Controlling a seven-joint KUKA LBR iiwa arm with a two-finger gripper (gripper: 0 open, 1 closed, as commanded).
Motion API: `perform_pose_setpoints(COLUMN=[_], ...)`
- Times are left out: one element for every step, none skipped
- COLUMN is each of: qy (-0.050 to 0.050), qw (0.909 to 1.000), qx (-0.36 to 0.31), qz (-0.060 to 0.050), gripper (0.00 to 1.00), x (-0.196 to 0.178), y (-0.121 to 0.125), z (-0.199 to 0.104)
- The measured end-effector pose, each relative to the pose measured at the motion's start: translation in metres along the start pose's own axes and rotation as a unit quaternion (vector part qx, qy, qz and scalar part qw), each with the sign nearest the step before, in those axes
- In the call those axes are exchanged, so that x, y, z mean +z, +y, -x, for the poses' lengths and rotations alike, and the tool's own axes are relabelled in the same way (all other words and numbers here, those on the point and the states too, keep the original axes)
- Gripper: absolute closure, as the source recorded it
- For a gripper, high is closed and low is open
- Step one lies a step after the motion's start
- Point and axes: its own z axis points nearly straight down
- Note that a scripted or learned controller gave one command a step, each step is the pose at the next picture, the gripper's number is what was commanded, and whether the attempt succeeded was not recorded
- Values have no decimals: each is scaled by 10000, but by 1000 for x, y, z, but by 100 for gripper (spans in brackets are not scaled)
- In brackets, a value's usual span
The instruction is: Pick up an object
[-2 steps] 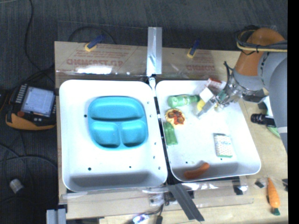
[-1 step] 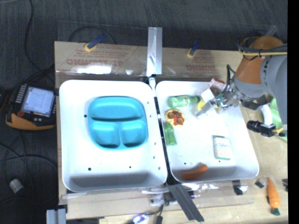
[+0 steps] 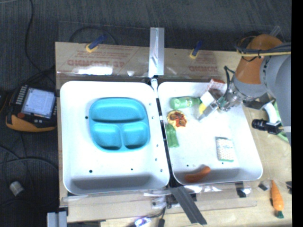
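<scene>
Yellow piece [image 3: 202, 109] beside green bottle [image 3: 184, 102], under pincer [image 3: 210, 109]; pincer's opening impossible to tell. Crowded corner of right bin [image 3: 246, 145]: risks nudging neighbours, closing on nothing.

Cardboard sheet [image 3: 102, 63], upper left, behind bins: red lettering is seen under clear film, mirrored/blurred, not readable.
Cardboard, upper right of the frame: a second red print line is seen, same state, unreadable.
Handheld device screen [image 3: 37, 102], left edge: lit, content too small to be read.
Small packet [image 3: 225, 149], right bin [image 3: 246, 141]: fine printed pattern, no text resolved.
Readable text overall: none.
</scene>
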Motion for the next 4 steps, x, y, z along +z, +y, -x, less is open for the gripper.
perform_pose_setpoints(qy=[32, 12, -6, 62], qw=[9993, 9977, 9886, 9883], qx=[-335, -661, -1500, -1517], qz=[-144, -120, -97, -132], gripper=[0, 0, 0, 100], x=[0, 0, -1, -5], y=[12, 14, 19, 19], z=[3, -2, -10, -15])
